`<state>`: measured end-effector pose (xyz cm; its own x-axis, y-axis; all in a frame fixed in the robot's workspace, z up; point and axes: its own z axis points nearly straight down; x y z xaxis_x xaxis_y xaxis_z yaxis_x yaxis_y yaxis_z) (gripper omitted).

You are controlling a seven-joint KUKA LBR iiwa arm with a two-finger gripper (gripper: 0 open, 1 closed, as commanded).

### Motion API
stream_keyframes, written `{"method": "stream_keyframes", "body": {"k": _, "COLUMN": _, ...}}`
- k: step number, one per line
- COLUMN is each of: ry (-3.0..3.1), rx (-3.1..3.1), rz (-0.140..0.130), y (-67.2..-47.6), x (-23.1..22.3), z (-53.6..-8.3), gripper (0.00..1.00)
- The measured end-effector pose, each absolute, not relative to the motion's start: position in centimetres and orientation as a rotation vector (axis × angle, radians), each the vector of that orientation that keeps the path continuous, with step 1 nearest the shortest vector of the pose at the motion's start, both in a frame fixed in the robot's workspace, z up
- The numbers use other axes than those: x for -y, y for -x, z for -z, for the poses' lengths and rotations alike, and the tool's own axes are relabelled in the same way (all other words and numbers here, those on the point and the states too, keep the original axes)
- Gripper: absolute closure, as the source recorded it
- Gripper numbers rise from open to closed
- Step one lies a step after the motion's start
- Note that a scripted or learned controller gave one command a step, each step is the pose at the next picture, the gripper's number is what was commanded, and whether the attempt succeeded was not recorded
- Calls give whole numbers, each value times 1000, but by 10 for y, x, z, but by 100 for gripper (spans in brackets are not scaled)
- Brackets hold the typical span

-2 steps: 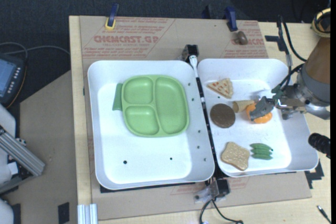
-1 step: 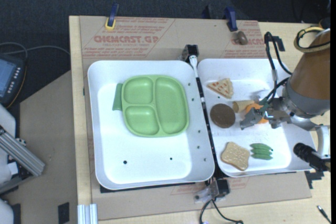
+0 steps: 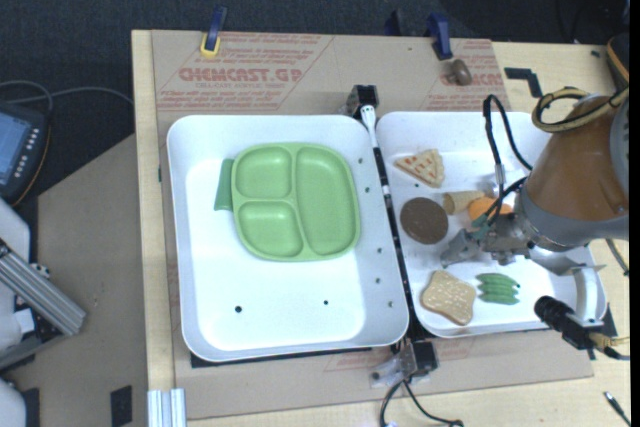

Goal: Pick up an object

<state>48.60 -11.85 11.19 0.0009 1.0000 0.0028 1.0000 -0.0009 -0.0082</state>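
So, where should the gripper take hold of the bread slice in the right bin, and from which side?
Grip the bread slice across its flat sides' outer edges, coming straight down from above. It lies flat near the right bin's front wall, so a side approach looks blocked there. The green pea pod lies close on its right, so keep clear of it.

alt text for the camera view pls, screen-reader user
The arm's gripper hangs low in the right bin among toy foods: a pizza slice, brown disc, bread slice and green pea pod. The left bin holds a green divided plate.
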Motion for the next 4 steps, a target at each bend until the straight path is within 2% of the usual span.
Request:
{"method": "stream_keyframes", "body": {"k": 1, "ry": 2224, "rx": 2221, "rz": 7, "y": -488, "x": 118, "z": -86, "gripper": 0}}
{"method": "stream_keyframes", "body": {"k": 2, "ry": 2224, "rx": 2219, "rz": 1, "y": -486, "x": 118, "z": -95, "gripper": 100}}
{"method": "stream_keyframes", "body": {"k": 4, "ry": 2224, "rx": 2227, "rz": 5, "y": -477, "x": 115, "z": -186, "gripper": 100}}
